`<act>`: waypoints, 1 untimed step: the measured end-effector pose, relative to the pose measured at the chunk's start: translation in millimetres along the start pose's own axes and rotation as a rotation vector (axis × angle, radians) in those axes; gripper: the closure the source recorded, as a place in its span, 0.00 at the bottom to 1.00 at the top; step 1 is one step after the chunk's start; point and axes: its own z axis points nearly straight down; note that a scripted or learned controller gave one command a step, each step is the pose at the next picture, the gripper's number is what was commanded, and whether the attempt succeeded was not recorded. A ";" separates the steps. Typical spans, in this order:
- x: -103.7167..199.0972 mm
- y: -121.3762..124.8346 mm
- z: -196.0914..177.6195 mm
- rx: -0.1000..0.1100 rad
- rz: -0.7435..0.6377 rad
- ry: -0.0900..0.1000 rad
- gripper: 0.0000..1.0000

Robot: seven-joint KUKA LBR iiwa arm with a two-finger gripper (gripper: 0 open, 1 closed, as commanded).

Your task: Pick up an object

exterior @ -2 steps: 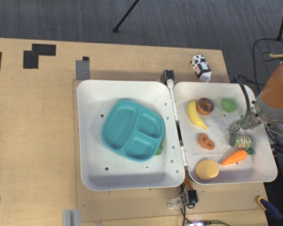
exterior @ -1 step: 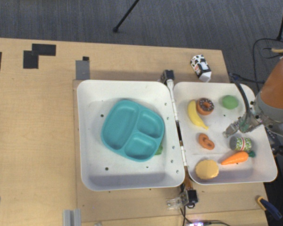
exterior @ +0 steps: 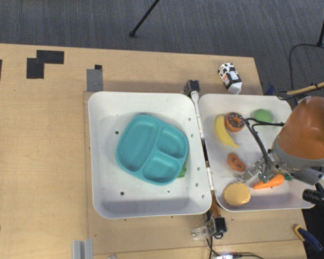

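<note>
My hand [exterior: 263,171] hovered just left of the carrot [exterior: 269,183], which lay left-right; grip state I couldn't tell.

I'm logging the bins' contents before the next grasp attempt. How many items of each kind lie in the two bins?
Teal divided plate: 1
Banana: 1
Doughnuts: 2
Carrot: 1
Green round item: 1
Yellow bun-like item: 1
Total: 7
</note>
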 end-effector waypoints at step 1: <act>51.5 37.5 -97.6 0.002 -0.207 0.004 1.00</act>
